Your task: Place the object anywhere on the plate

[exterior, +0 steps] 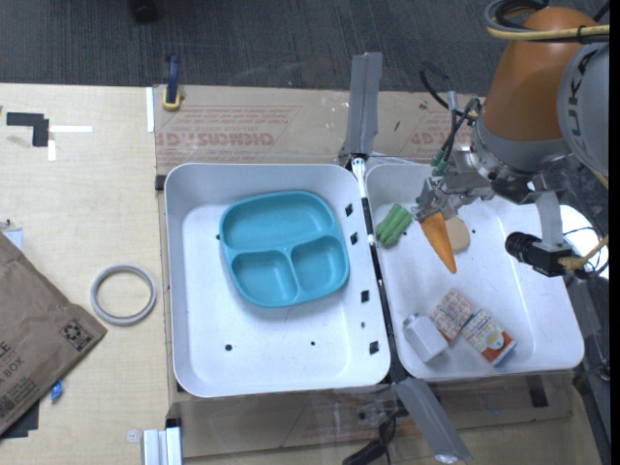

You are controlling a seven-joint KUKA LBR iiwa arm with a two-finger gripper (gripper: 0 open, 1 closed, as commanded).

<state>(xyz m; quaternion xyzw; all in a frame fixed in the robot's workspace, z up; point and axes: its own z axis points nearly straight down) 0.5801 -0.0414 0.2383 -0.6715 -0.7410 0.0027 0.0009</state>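
Arm [557, 76] cut off at right edge (elbow upward); carrot [441, 242] top hidden beneath wrist.

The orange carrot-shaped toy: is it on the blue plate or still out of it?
Out. The orange carrot-shaped toy lies in the right white bin; the blue three-compartment plate sits in the left white bin.

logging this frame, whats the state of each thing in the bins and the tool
plate: upright in left bin, nothing on it
carrot: in right bin, lying, wide end under tool
tool: low over carrot's top, grip unclear
green piece: lying by the divider
beige piece: beside carrot
carton: lying flat
grey block: near front edge
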